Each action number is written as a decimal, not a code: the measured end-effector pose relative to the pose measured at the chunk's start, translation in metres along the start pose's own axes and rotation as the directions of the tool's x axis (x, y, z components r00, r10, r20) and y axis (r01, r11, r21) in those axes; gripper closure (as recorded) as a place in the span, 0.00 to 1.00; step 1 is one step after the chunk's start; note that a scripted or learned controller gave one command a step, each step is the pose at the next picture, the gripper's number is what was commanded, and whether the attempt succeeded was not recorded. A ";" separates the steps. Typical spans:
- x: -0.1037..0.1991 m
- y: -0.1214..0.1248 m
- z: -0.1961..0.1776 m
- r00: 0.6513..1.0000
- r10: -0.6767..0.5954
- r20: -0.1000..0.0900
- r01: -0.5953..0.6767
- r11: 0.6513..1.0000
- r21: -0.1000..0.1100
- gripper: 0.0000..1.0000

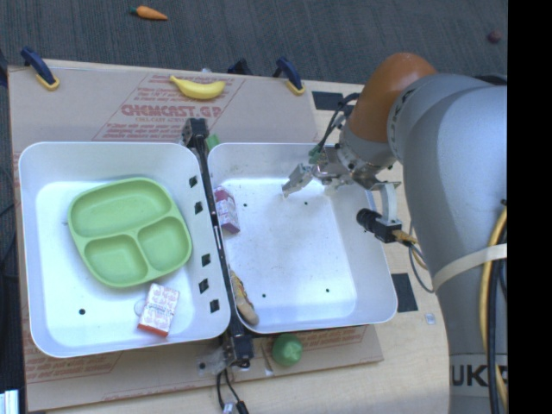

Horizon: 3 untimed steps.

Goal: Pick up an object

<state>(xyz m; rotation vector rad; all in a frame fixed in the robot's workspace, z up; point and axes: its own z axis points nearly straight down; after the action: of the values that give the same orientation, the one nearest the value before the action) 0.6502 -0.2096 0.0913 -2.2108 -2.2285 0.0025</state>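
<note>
My gripper (297, 180) hangs over the upper middle of the right bin (345, 291), with nothing seen between its fingers. A small red-and-white packet (226, 210) lies at the right bin's left wall, well to the left of the gripper. A tan, peanut-like piece (242, 301) rests at that bin's lower left corner. In the left bin (39, 257) sit a green divided plate (129, 229) and a red-and-white box (159, 309).
A yellow banana (197, 85) lies on the cardboard behind the bins. A green ball (287, 349) sits just outside the right bin's front edge. An orange carrot (151, 12) lies on the floor. The grey arm covers the right side.
</note>
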 end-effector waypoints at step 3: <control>-0.001 -0.064 0.000 1.000 0.002 0.001 -0.002 1.000 0.001 0.00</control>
<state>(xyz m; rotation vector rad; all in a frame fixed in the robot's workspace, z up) 0.5863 -0.2109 0.0914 -2.2128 -2.2260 0.0050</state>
